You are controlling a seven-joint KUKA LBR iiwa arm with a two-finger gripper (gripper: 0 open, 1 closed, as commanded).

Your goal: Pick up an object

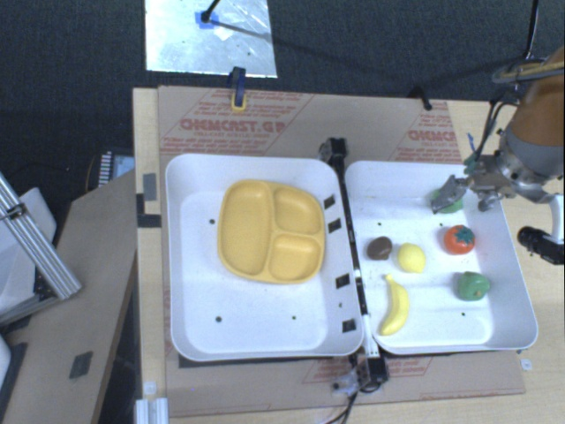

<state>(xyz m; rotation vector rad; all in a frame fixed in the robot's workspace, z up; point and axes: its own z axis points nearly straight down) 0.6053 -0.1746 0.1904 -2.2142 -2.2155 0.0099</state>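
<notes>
Object nearest the grasp: a small green plastic toy piece (448, 205), lying in the right shallow white bin (494, 329) near its far edge, directly under the arm's tip.
End effector: the grey two-finger end effector (465, 194) hangs low over that green piece, its two fingers spread to either side, open, with nothing clamped between them that I can make out.
Contact: too small to tell whether a fingertip touches the green piece or sits just above it.
Other candidates in the same bin: a brown rounded toy (380, 248), a yellow lemon-shaped toy (410, 257), an orange-red tomato toy with a green top (458, 238), a green pepper-like toy (473, 285) and a yellow plastic banana (395, 308), all lying apart from one another.
Left bin: the left shallow white bin (190, 325) carries a yellow three-compartment plastic tray (269, 231).
Table: brown cardboard sheeting (265, 117) lies on the table under both bins.
Handling, my guess: hollow toy plastic, light, stiff, smooth and a bit slippery; it may skid on the bin floor if nudged off-centre.
Where to take hold: across the narrow middle of the green piece, fingers squarely either side.
Stage: poised for the grasp; nothing lifted yet.
</notes>
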